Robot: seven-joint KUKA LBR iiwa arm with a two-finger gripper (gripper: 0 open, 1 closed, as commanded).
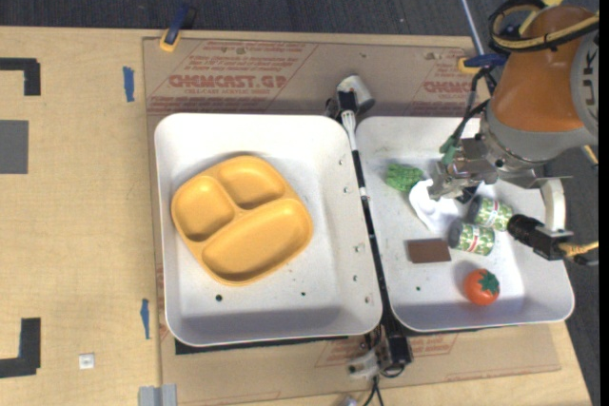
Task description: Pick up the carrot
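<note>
An orange-red stubby thing with a green top (481, 287), the closest match to the carrot, lies near the front of the right bin (542, 304). My gripper (455, 185) hangs over the middle of that bin, behind the orange thing and well apart from it. It is just above a white item (424, 203) and a green-and-white can (481, 228). Nothing shows held in it.
A green leafy toy (403, 176) lies left of the gripper. A flat brown block (427, 250) rests left of the orange thing. The left bin (181, 299) holds a yellow divided plate (241, 217). The raised rims of the two bins meet in the middle.
</note>
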